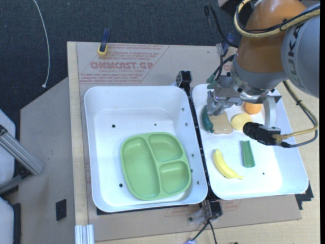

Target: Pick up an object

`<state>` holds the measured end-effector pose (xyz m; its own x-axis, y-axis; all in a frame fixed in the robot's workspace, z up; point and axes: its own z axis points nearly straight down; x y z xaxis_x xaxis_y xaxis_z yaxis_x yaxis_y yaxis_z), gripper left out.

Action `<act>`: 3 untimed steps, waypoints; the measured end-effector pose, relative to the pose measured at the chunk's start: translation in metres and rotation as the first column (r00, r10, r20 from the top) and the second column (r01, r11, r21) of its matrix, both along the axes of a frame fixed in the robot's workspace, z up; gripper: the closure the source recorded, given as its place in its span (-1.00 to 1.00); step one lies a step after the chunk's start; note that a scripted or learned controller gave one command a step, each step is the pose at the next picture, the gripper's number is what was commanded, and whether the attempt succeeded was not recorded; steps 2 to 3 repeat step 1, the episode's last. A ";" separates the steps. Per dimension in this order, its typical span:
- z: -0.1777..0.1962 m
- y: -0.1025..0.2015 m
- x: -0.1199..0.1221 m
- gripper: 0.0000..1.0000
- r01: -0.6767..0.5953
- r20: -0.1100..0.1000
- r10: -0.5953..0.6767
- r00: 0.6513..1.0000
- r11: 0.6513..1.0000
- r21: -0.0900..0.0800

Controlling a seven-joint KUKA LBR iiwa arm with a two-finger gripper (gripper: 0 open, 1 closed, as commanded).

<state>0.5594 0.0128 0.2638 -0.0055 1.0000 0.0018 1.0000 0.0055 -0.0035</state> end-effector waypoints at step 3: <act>-0.017 0.050 0.019 1.00 0.001 0.005 -0.001 1.000 1.000 -0.002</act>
